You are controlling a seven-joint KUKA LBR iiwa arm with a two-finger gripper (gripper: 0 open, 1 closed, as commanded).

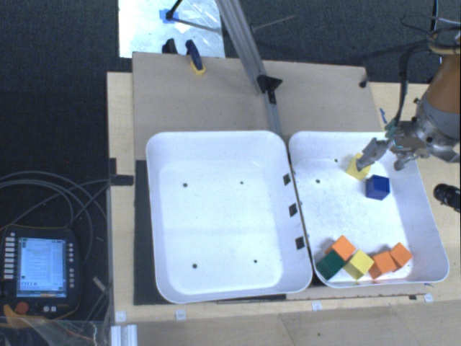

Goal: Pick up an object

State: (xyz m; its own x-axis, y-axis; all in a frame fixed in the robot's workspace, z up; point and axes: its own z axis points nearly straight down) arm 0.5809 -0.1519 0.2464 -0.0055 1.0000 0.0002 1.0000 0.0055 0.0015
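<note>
Gripper above the far end of the right bin, fingers spread, nothing seen between them. Nearest target: a yellow block lying on the bin floor, just beside and partly under the tip of the finger towards the left bin, not in the gap. Likely to go wrong from here: closing as placed would probably catch air or clip only a corner, since the block sits off to one side of the gap; coming down without re-centring could press that finger onto the block's top or shove it aside. Also risky: a blue cube near the yellow block, close enough to get nudged by a sideways correction, or caught along with it. Count, all in the right bin: seven blocks. Yellow, two: one at the finger, one in the near-edge cluster. Orange, three, all in that cluster. Green, one, touching the cluster's yellow. Blue, one. Bins, two, side by side.
</note>
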